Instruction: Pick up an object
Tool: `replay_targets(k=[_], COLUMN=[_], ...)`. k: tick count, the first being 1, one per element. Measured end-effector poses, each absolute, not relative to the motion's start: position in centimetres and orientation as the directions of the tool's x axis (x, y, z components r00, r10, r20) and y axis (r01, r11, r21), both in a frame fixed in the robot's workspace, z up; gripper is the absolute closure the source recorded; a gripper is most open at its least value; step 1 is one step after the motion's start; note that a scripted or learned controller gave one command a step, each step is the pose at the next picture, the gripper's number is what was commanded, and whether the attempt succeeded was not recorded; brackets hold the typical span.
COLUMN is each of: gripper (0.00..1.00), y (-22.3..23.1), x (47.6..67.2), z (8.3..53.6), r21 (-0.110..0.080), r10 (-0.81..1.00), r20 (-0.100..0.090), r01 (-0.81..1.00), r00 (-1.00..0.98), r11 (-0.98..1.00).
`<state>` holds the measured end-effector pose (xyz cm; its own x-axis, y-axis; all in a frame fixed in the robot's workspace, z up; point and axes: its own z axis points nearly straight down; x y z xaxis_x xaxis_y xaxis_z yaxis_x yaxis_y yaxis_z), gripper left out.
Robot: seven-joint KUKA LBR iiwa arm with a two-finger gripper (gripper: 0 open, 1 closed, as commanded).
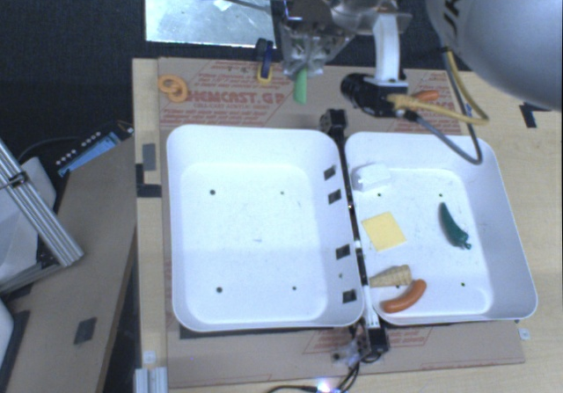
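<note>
Hanging near the top middle of the frame, the gripper (302,66) is above the back edge of the bench, behind the two bins. Something green pokes down between its fingers, but I cannot tell if that is a toy or part of the tool, so I cannot tell if the tool is clenched or let go. The left bin (189,207) sits in the middle of the frame. The right bin (501,207) is beside it, touching along the middle wall. In the right bin, a white lump (370,176) lies near the top left corner. A yellow cheese square (384,230) lies below it. A green pepper (454,226) lies toward the right side, well apart from the cheese. A tan cone (391,276) and an orange sausage (404,295) lie close together near the bottom left corner. An orange ring (172,87) rests on the board at the upper left.
</note>
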<state>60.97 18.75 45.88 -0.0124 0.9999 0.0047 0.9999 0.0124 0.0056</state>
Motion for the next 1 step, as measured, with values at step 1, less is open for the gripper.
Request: replay_targets(k=[1], gripper=[1.0], y=[21.38], x=[59.07], z=[45.57], r21=[0.0], r10=[1.0], r20=[0.001], r01=[1.0], r00=[-0.006], r11=[0.006])
